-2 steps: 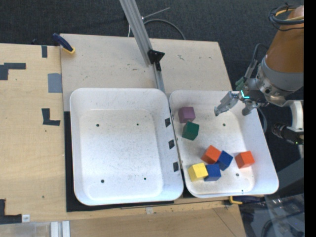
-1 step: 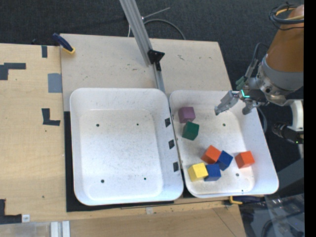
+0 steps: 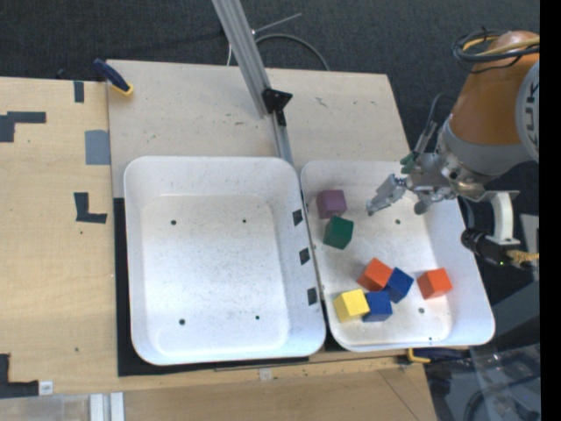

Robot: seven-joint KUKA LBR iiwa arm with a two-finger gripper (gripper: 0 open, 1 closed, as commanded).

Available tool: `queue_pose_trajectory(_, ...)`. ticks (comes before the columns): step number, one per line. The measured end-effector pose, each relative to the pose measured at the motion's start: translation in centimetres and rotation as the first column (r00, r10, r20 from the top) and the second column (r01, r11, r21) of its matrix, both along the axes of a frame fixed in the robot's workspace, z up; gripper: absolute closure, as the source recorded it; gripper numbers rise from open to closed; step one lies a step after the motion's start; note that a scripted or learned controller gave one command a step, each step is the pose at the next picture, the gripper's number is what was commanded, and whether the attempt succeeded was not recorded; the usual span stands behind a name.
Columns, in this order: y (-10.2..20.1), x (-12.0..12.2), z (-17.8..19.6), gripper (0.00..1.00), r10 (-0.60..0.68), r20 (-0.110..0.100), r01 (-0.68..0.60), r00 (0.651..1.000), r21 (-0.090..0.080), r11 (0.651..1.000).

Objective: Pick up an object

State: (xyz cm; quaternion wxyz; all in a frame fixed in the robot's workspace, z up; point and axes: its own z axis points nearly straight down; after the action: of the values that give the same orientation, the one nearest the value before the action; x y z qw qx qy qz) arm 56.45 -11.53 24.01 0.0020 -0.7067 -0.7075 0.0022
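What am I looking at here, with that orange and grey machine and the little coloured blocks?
This is one picture from a camera fixed above a workbench, looking down at a slant. The orange and grey machine at the right is a robot arm. At its end is the tool, a two-finger part for grasping, which hangs over the right bin. Nothing shows between its fingers. Two shallow white bins sit side by side. The left bin is next to it. In the right bin lie small blocks: a purple block, a green block, two orange blocks and, two blue blocks and, and a yellow block. Its job is to pick one up.
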Motion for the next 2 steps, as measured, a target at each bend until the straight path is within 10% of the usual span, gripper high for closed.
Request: queue_pose_trajectory(2, -0.7, -0.9, -9.7, 0.00, 0.000, 0.000, 0.000, 1.000, 0.000, 1.000)
